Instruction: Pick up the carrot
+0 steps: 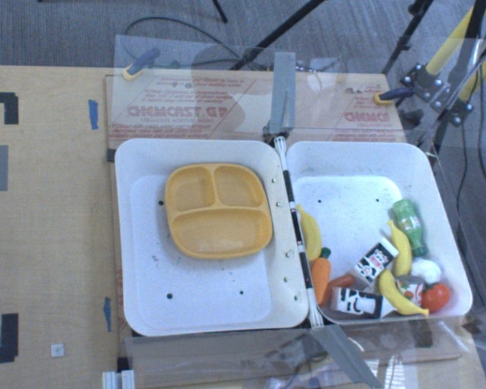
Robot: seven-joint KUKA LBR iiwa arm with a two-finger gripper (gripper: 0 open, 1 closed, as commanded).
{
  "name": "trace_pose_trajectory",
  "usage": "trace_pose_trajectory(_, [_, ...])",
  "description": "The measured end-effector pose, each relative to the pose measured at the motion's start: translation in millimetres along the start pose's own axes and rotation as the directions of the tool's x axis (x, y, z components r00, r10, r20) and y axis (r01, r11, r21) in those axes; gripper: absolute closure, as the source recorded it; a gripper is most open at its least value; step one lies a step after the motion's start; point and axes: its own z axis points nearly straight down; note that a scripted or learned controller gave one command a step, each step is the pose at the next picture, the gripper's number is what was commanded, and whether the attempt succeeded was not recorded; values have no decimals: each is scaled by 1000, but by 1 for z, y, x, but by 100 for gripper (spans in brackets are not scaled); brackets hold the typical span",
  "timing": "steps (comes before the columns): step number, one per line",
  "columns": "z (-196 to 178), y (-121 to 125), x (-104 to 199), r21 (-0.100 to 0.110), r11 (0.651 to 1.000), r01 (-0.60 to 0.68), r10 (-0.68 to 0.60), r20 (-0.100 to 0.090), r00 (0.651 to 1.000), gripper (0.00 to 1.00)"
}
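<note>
The carrot (pixel 320 275), orange with a small green top, lies in the right bin (pixel 352 191) close to its left wall, near the front. Its green end points to the back. A yellow banana (pixel 310 232) lies just behind it along the same wall.
The left bin (pixel 142 298) holds a yellow divided plate (pixel 218 210). In the right bin's front right corner sit two black-and-white cartons (pixel 375 262), further bananas (pixel 399 284), a green bottle (pixel 407 219), a tomato (pixel 436 296) and a white ball (pixel 425 269). A grey divider post (pixel 282 96) stands behind the bins.
</note>
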Motion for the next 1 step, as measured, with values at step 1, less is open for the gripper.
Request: trace_pose_trajectory(1, [51,-39,-52,-6,784,621,-621,3,784,100])
